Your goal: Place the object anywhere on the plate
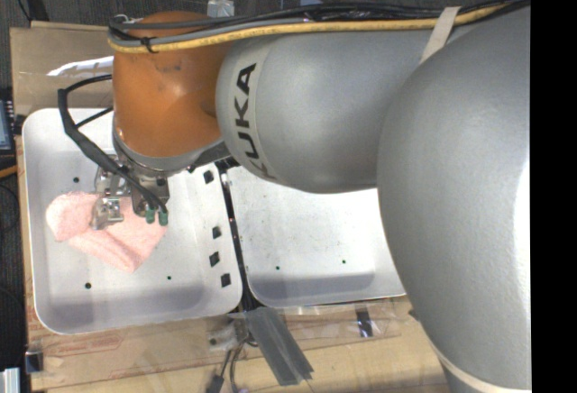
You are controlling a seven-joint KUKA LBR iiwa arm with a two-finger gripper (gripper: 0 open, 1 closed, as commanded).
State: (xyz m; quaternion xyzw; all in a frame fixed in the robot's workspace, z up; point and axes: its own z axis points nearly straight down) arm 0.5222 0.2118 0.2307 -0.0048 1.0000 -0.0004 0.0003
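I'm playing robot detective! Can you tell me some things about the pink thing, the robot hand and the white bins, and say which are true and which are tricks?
1. The pink cloth lies in the left bin. True.
2. The gripper hangs over the right bin. False: it is over the left bin, right at the pink cloth.
3. The arm has an orange band above the gripper. True.
4. The pink cloth is neatly folded into a square. False: it lies crumpled and uneven.
5. The word KUKA is written on the grey arm. True.
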